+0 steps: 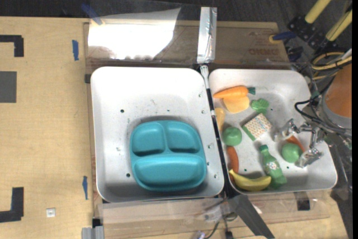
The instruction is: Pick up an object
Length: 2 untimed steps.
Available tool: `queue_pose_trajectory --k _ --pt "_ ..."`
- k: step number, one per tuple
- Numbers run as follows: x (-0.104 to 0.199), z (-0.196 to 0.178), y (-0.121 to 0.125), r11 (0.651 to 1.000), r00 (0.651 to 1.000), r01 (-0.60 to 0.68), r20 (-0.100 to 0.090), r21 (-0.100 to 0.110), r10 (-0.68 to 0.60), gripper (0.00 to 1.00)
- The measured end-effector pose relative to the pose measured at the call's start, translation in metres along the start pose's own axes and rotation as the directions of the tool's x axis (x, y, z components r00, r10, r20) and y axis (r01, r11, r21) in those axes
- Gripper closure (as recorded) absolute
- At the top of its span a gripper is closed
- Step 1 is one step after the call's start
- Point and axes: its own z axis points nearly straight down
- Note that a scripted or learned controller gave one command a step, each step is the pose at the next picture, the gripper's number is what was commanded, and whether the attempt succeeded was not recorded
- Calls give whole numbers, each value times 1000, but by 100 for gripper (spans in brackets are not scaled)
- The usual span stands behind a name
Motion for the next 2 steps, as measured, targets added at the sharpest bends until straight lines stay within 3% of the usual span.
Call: queue_pose_trajectory --k 1,2 --pt "-14 0 -9 997 997 84 0 0 -84 0" --pt "4 0 3 996 996 -90 1 -2 90 0"
